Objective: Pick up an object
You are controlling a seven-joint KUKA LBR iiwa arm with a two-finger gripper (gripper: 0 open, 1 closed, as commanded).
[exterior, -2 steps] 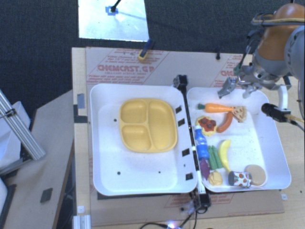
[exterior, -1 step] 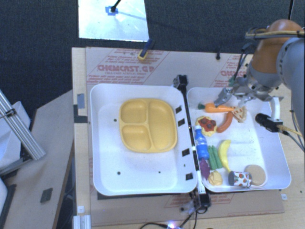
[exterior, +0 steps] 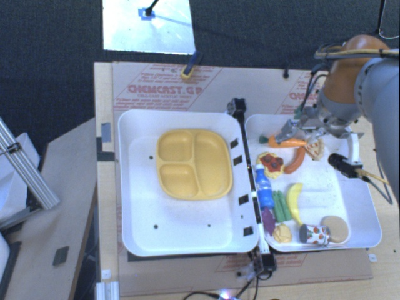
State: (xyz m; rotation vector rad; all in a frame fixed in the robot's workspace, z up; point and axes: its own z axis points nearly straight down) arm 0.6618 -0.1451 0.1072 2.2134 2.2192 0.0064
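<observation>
My tool (exterior: 299, 130) hangs directly over the carrot (exterior: 286, 142) at the far end of the right bin (exterior: 369, 220); whether it is clenched or released I cannot tell. The carrot, beside the hot dog (exterior: 295, 160), looks light, rigid and smooth: grip mid-length.

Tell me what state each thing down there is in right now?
Yellow three-compartment plastic plate: flat in the left white bin, nothing on it.
Blue plastic bottle: lying on its side.
Yellow toy banana: lying flat.
Orange toy carrot: lying under the gripper.
</observation>
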